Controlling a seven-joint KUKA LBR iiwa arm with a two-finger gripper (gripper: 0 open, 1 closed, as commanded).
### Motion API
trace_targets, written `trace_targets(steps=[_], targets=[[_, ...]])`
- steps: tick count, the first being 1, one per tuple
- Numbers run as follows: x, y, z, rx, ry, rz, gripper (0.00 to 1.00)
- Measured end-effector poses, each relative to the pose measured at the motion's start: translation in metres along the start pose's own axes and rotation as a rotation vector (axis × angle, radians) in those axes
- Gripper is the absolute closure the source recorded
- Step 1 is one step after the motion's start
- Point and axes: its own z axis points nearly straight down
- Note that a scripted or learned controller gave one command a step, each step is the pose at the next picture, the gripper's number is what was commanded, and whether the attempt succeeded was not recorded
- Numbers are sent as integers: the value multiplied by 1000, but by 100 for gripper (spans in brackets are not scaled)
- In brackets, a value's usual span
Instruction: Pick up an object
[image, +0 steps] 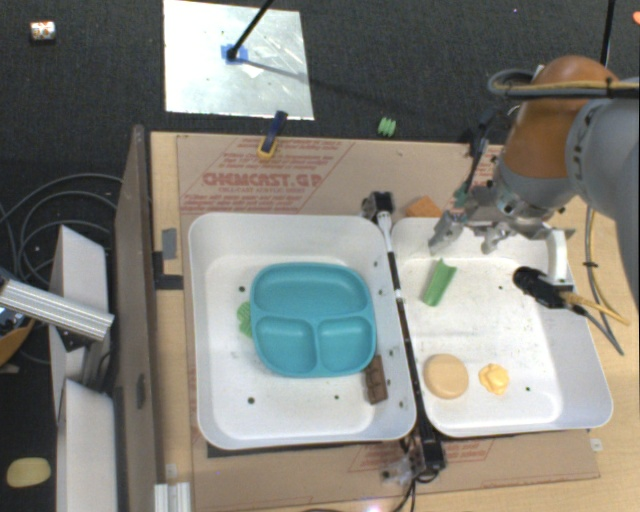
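A green thing (242, 318) lies mostly hidden under the blue tray (312, 300).

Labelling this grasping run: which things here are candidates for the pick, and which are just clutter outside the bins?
Job in hand: gripper; green block; tan disc; yellow piece; blue plate; brown piece.
Lying about: yellow clamp; green clip; metal sheet; orange piece.

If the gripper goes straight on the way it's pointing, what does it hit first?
Likely the green block lying just beyond the gripper in the right bin, though depth is unclear and it may meet bare bin floor beside it.
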Motion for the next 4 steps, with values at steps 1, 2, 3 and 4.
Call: trace_targets(steps=[1, 2, 3, 4], targets=[[-1, -25, 94, 5, 0, 6, 0], [-12, -12, 83, -8, -2, 5, 0], [-11, -12, 72, -10, -1, 4, 100], [22, -40, -91, -23, -1, -2, 100]])
